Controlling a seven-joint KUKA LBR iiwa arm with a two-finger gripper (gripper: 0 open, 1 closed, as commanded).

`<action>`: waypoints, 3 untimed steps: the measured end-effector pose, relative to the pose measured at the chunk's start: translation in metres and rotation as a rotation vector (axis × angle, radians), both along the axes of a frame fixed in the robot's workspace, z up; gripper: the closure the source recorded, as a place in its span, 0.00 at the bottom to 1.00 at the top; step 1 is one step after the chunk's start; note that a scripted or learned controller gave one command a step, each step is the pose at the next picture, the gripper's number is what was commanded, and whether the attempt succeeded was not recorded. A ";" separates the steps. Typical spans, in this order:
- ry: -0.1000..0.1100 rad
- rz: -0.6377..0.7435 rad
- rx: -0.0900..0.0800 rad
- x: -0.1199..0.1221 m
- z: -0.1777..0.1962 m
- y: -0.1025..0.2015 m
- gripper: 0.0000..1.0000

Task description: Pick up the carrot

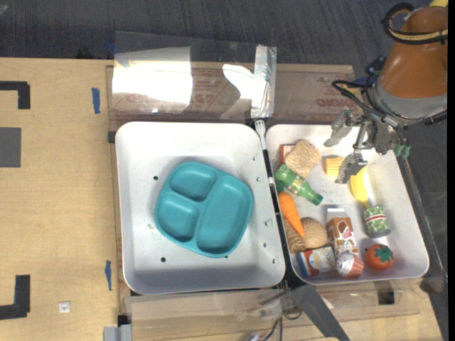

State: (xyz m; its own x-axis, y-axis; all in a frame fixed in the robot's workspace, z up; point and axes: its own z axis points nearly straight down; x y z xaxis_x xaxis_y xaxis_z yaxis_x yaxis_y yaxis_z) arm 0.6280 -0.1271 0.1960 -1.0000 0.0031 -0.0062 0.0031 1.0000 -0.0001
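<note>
Two white bins side by side on desk. Left bin [135, 155] holds teal divided plate [204, 208]. Right bin [416, 212] crowded with toy food. Carrot [290, 212] lies along right bin's left wall, just beside green bottle [297, 184]. Hand [353, 156] hangs over right bin's far side, well apart from carrot, fingers spread, gripping nothing.

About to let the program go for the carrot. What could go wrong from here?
1. The carrot lies against the bin's left wall, hemmed by the green bottle and bread; a finger may strike one of them.
2. The claw hangs over the cheese wedge and lemon, well right of the carrot, so descending here would likely grab the wrong item.
</note>
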 end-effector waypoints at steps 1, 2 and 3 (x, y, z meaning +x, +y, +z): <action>-0.003 -0.075 0.000 0.018 -0.098 -0.029 0.00; -0.004 -0.040 -0.001 0.033 -0.108 -0.031 0.00; 0.001 -0.108 0.002 0.036 -0.108 -0.030 0.00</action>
State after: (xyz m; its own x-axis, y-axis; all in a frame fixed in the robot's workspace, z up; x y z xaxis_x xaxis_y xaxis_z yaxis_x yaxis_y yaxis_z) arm 0.6635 -0.1573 0.0883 -0.9938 0.1107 -0.0055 0.1107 0.9939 0.0015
